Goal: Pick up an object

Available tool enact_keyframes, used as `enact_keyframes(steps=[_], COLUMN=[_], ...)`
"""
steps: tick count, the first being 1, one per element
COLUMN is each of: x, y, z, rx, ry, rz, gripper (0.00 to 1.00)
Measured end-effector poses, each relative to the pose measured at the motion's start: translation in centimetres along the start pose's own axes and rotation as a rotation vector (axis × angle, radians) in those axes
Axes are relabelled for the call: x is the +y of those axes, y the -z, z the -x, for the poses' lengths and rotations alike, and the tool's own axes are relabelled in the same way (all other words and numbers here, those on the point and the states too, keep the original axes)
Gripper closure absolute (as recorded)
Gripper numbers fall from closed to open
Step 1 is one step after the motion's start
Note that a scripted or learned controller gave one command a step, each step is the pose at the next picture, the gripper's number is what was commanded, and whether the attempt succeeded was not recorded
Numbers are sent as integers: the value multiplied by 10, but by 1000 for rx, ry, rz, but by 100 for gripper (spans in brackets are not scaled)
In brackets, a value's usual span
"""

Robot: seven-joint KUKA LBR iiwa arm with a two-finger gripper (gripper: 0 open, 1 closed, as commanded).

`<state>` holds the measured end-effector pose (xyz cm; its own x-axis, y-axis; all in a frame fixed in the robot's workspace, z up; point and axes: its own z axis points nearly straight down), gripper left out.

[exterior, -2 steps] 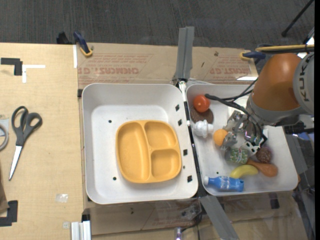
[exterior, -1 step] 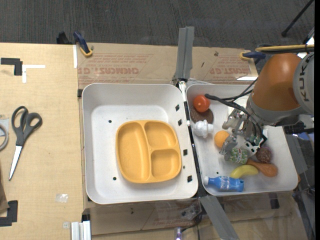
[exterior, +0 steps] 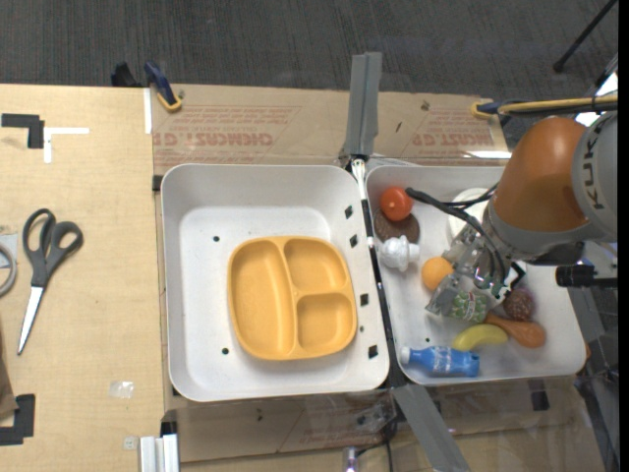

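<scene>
Claw (exterior: 470, 285) hangs low in the right bin (exterior: 565, 362); its finger spacing cannot be judged. Beneath lies a crinkly clear packet (exterior: 454, 303), beside an orange (exterior: 436, 272) and banana (exterior: 481, 337). Packet likely light, soft, slippery; pinch a bunched fold.

Wooden bench (exterior: 88, 362) with scissors (exterior: 41, 259), cardboard (exterior: 256, 126), two white bins (exterior: 182, 293).

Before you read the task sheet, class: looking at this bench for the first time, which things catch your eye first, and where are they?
The yellow divided tray stands out first, lying alone in the left bin. Next comes the arm's orange band on the right, over the right bin, which is crowded with small things: a red tomato, a banana and a blue bottle. Scissors lie on the wooden bench at far left.
</scene>
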<state>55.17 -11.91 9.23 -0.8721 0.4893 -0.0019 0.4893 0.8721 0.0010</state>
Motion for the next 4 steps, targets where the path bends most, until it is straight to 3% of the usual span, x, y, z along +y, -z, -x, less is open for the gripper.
enact_keyframes(steps=[1, 2, 3, 4], x=[-38, -37, -37, -37], y=[0, 9, 9, 19], z=[-38, -37, -37, -35], rx=[0, -3, -3, -6], ry=[26, 28, 28, 28], rz=[0, 0, 0, 2], gripper=[0, 100, 0, 100])
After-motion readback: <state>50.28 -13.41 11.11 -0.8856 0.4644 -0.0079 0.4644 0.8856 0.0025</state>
